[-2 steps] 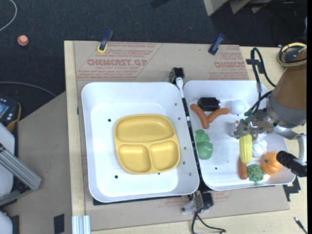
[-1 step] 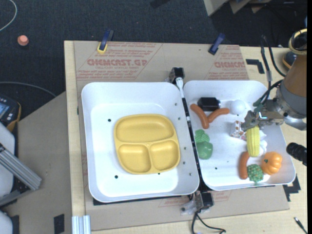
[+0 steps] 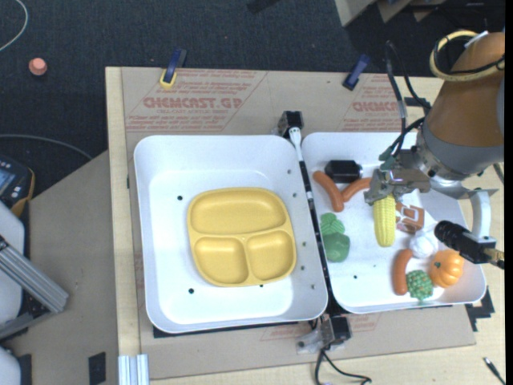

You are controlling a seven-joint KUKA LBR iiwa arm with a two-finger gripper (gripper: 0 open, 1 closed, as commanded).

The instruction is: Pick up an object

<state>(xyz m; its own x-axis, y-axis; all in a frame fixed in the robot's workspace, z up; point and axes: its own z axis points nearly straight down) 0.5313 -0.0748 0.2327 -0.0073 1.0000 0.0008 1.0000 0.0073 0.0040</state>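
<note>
The right bin (image 3: 353, 295) holds several toy foods. A yellow corn cob (image 3: 385, 221) lies lengthwise in the middle, with my gripper (image 3: 388, 188) directly over its far end. Left of the gripper, two orange sausages (image 3: 340, 192) lie in a V. A black block (image 3: 342, 168) sits near the back wall. Green pieces (image 3: 334, 237) rest by the left wall. At the front right are an orange-red carrot (image 3: 401, 272), a broccoli floret (image 3: 418, 284) and an orange pumpkin (image 3: 446, 269). A small white and red item (image 3: 412, 217) lies right of the corn.
The left bin (image 3: 160, 215) carries a yellow divided plate (image 3: 240, 236) in its middle. The arm's grey and orange body (image 3: 469, 111) hangs over the right bin's back right corner. Clamps grip the board at the back edge.
</note>
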